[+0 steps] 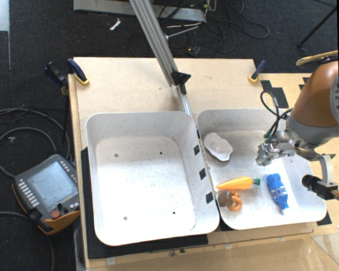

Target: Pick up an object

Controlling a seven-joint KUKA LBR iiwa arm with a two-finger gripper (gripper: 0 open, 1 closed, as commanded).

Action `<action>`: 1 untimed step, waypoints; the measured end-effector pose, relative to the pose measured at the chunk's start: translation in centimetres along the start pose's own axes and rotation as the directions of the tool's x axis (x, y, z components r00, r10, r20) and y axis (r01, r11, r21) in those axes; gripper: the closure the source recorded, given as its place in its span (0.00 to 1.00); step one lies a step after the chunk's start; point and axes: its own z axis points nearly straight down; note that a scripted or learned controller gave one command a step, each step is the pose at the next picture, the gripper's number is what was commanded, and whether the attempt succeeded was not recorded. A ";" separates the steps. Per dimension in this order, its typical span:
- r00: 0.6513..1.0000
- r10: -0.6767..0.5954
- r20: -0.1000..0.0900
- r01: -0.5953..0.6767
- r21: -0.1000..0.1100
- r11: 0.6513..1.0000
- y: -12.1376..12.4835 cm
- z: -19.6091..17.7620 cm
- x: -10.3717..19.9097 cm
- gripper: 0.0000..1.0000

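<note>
The right bin holds a white shell-shaped piece, an orange carrot toy with a green tip, a small orange-brown ring-shaped object and a blue bottle-like object. My gripper hangs over the right side of this bin, just above and left of the blue object and right of the white piece. Nothing shows between its fingers.
The left bin lies beside the right one. A metal pole slants down to the divider between the bins. A teach pendant lies on the floor at the left. Clamps hold the bench's back corners.
</note>
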 end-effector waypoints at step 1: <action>1.000 0.000 0.000 0.000 0.001 1.000 0.7 -4.5 -0.3 1.00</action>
